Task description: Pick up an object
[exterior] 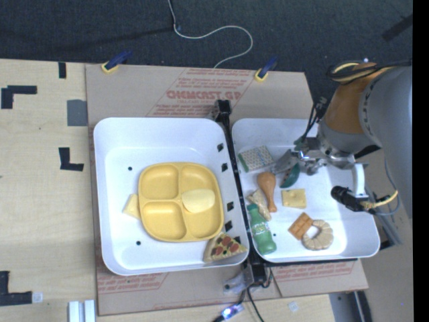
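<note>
Two white bins side by side on cardboard sheet. Left bin holds a yellow divided plate with a pale round piece in one compartment; pizza slice near its lower corner. Right bin holds a drumstick, green bottle, cracker, doughnut, checked square. Grey arm reaches in from right; gripper low over the bin, near a teal item, just beside drumstick and cracker
</note>
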Robot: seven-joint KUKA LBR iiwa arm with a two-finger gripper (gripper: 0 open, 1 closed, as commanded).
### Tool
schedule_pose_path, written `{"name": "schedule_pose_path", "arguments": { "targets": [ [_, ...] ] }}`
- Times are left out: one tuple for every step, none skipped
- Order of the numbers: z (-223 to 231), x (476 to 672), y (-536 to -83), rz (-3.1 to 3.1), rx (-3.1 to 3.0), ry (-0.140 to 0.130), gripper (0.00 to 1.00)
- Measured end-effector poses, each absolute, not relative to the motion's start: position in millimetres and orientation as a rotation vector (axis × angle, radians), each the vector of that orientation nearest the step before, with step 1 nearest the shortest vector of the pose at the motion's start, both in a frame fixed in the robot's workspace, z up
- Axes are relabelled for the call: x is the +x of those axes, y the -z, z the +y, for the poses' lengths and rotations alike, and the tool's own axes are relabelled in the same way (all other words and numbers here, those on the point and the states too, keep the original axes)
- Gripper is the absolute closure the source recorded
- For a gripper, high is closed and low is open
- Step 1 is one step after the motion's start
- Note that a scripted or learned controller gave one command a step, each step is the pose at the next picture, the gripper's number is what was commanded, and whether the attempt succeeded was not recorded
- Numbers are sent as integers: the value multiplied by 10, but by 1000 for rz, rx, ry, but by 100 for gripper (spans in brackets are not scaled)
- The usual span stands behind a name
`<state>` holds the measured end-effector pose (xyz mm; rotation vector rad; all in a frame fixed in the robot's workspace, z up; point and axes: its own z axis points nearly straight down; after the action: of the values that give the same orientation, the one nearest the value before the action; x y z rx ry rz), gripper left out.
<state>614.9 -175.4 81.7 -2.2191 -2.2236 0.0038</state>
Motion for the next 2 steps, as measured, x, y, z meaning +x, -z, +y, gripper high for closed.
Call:
{"name": "schedule_pose_path", "arguments": {
  "targets": [
    [-1751,6163,-952,-2226,-2220,-1,100],
    [-1725,6192,-1378,-2225,-2221,3,100]
  ]
}}
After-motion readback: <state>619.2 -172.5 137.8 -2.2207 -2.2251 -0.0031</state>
